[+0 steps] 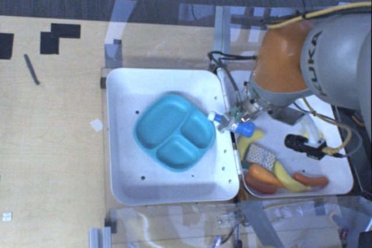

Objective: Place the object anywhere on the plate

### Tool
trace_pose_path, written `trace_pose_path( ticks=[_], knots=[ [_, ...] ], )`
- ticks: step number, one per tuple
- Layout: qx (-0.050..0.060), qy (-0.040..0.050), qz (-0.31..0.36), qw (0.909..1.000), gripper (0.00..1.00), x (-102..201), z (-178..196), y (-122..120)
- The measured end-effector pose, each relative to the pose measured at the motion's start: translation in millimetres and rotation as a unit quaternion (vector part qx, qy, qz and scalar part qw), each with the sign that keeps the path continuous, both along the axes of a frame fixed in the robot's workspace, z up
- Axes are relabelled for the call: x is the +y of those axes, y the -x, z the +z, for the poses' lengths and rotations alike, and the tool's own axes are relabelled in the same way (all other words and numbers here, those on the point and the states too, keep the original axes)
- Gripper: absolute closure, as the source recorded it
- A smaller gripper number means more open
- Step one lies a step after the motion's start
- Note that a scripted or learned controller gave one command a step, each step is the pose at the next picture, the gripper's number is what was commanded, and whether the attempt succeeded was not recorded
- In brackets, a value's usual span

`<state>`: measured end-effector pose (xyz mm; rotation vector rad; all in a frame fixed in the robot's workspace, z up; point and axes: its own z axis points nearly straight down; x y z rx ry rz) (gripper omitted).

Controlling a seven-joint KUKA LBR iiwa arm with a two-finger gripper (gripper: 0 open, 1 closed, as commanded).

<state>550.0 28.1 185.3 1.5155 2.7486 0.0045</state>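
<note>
A blue plate (174, 132) with three compartments lies in the left white bin (125, 177), with nothing on it. My gripper (231, 121) hangs over the wall between the two bins, just past the plate's right edge. A small blue piece (246, 128) shows right beside the gripper, above a yellow object (256, 137) in the right bin. Whether anything is held I cannot make out. The arm's orange band (282, 61) covers the upper part of the right bin.
The right bin (343, 186) holds a speckled square sponge (260, 155), an orange carrot (263, 173), a yellow banana (288, 178) and a reddish sausage (311, 181). Bare wooden bench (52, 142) stretches to the left.
</note>
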Motion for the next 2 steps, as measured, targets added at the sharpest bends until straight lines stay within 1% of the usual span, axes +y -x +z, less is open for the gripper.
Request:
trace_pose_path(
  ticks=[1,2],
  knots=[
    [0.000,0.0003,0.140,0.9902,1.00,62,0,38],
    [-0.002,-0.0001,0.092,0.9958,1.00,111,95,62]
  ],
)
